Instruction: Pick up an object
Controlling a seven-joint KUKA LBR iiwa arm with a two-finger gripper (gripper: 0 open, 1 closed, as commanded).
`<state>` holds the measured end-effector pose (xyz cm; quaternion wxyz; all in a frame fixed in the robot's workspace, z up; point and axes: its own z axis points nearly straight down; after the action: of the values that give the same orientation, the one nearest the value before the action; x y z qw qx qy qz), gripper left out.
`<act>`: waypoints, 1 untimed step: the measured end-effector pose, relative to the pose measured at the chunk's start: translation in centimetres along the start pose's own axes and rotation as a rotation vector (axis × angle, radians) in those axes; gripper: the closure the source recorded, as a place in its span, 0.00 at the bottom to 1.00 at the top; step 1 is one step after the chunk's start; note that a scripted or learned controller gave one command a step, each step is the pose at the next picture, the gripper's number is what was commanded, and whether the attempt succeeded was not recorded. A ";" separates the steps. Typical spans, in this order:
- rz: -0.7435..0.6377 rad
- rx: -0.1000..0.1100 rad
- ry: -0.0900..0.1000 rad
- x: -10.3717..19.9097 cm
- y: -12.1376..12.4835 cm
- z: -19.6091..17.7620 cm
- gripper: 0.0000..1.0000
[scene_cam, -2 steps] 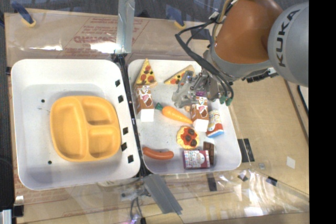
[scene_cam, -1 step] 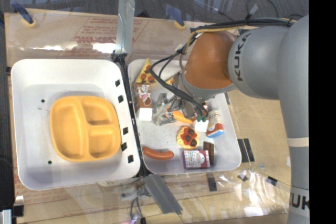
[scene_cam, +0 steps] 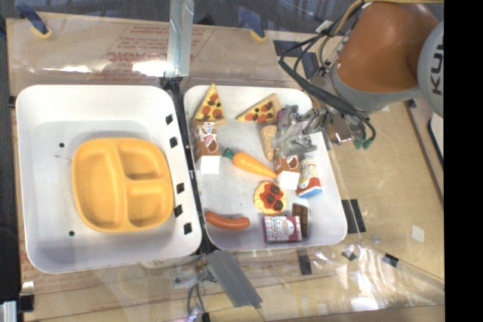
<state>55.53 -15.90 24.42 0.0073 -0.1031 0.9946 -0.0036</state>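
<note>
Over the right-hand white bin (scene_cam: 332, 226) the grey arm with its orange band (scene_cam: 389, 41) reaches in from the bench's right edge, and its metal two-finger gripper (scene_cam: 296, 133) sits low among the toys near that bin's right wall. From where I stand I cannot tell how the hand is set; the metal parts blur into the clutter beneath them, and nothing is plainly gripped.

No one object is named, so any toy in that bin would do. Two pizza-slice toys lie along the far edge, one by the dividing wall (scene_cam: 209, 105) and one nearer the middle (scene_cam: 260, 111). An orange plastic carrot (scene_cam: 253, 163) lies at the centre, a round pizza-like disc (scene_cam: 270, 197) just below it, a red sausage (scene_cam: 227, 221) by the near edge, and a dark-labelled small can (scene_cam: 282, 228) in the near right corner. A small white-and-red bottle (scene_cam: 309, 179) lies beside the gripper, touching or nearly touching its neighbours.

The left bin (scene_cam: 38, 109) holds a yellow divided plastic tray (scene_cam: 121, 182).

The risk, I'd say, is crowding: the pieces under the hand are packed so close that it may close on two, pinch an edge that slips free, or nudge everything aside and come up with nothing.
</note>
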 end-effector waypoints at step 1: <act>-0.012 -0.012 0.015 -4.5 12.2 5.3 1.00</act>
<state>57.50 -3.08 19.07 -0.0006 -0.1089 0.9940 0.0014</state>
